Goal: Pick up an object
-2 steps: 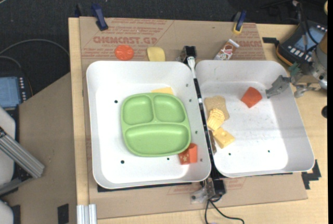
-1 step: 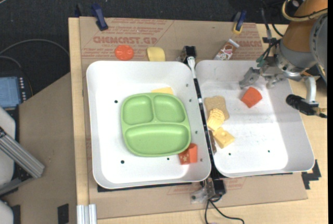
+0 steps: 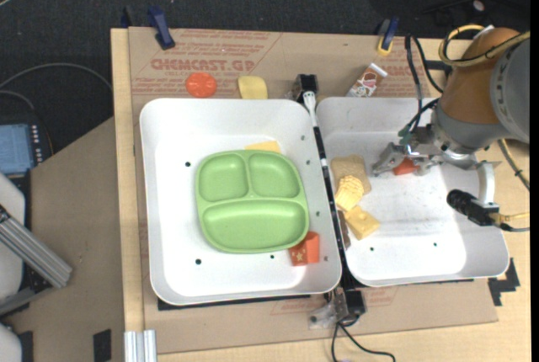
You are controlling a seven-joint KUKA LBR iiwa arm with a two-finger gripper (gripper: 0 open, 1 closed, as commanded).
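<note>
My gripper [image 3: 405,162] is low over the right bin [image 3: 421,255], near its back middle. Its grey fingers [image 3: 383,163] stand spread apart, open. A small red block [image 3: 407,169] lies between them on the bin floor. Left of it, along the bin's left wall, lie a tan square piece [image 3: 345,167], a yellow waffle-like piece [image 3: 350,191] and a yellow wedge [image 3: 363,224].
The left bin [image 3: 164,183] holds a green divided plate [image 3: 251,202], an orange block [image 3: 306,250] at its front right, and a yellow piece [image 3: 263,147] behind it. Behind the bins lie an orange disc [image 3: 200,84], a yellow lump [image 3: 252,87] and a small packet [image 3: 366,82].
</note>
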